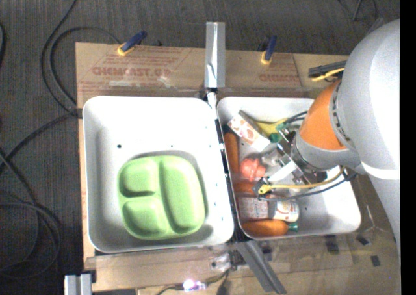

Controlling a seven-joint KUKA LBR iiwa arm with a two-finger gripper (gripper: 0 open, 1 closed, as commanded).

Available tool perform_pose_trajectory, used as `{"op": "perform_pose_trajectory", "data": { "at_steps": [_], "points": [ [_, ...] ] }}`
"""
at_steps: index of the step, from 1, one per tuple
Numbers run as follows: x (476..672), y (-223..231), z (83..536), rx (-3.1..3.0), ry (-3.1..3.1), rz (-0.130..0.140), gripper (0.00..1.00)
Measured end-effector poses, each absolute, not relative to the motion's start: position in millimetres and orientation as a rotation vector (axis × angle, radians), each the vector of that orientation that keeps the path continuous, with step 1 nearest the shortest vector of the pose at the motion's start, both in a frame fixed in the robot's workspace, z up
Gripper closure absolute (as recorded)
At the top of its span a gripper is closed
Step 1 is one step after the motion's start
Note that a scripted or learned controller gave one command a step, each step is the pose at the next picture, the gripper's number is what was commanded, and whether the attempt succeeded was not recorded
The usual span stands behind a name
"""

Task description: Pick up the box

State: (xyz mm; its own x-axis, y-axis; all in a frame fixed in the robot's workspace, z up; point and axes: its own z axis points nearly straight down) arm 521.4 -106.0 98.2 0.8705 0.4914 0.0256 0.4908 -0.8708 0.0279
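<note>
The box (247,130) is a small flat carton with red and white print, lying aslant in the back left part of the right bin (338,219). My gripper (276,167) hangs low over the middle of that bin, to the front right of the box and close beside a pink-red ball (252,169). The orange-banded wrist (320,132) rises behind it to the right. The box lies apart from the gripper, with nothing on top of it.
The right bin also has a long orange carrot-like piece (231,151) along its left wall, a labelled bottle (273,210) and an orange oval item (265,227) at the front. A green divided plate (162,196) sits in the left bin (104,125).
</note>
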Motion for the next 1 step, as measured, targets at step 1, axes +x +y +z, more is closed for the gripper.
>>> {"op": "perform_pose_trajectory", "data": {
  "at_steps": [1],
  "points": [
    [497.1,-105.5,97.8,2.882,1.185,0.055,0.0]
  ]
}}
